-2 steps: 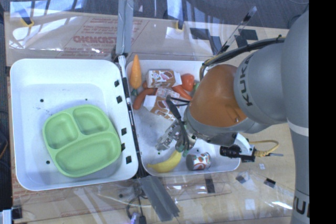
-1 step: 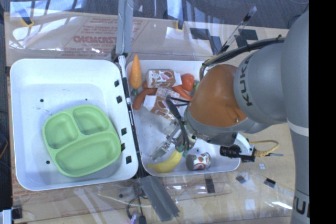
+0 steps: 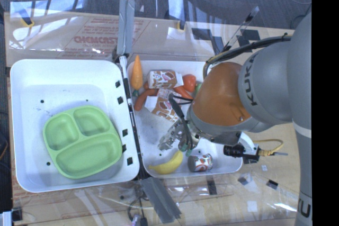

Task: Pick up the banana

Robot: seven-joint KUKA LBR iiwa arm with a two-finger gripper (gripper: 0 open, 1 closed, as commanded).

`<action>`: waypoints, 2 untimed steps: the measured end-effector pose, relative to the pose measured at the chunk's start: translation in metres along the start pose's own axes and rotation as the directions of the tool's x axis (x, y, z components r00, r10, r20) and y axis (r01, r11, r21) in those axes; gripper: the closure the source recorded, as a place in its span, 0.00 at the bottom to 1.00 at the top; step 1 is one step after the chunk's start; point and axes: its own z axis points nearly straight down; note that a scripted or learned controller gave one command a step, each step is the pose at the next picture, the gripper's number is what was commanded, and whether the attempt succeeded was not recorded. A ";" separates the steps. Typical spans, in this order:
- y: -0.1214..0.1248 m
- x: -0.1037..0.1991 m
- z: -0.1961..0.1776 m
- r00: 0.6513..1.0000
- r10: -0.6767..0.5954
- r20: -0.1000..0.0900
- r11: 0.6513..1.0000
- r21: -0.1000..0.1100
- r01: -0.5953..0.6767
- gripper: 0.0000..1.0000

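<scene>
Banana (image 3: pixel 167 164) is lying at the near edge of the right bin (image 3: pixel 233 166), just below the gripper (image 3: pixel 177 140) and a little toward the left of it, apparently not yet touched. The metal fingers (image 3: pixel 170 139) are hanging over the bin floor with a narrow gap between them and nothing clamped in it, though the clutter of parts is making the exact opening hard to read.

By the look of it, the arm is working through the approach step: the gripper is sitting close above the fruit but not around it. The next move is likely calling for a short shift toward the near wall, a lowering so that one finger is passing each side of the curved body, and then a squeeze. The wall close behind the banana is leaving little room for the far finger.

Counting what is lying about: one banana; one small can (image 3: pixel 200 162) just right of it; one carrot (image 3: pixel 137 73) and two snack packets (image 3: pixel 161 79) beyond the fingers; some red and orange pieces (image 3: pixel 186 86), too bunched to count. Far left of the fingers, the left bin (image 3: pixel 26 82) is holding one green divided plate (image 3: pixel 82 141).
</scene>
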 end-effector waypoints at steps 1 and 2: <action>-0.016 -0.009 0.020 0.983 0.181 -0.002 0.983 0.003 -0.181 1.00; -0.016 -0.009 0.020 0.984 0.181 -0.002 0.984 0.003 -0.181 0.00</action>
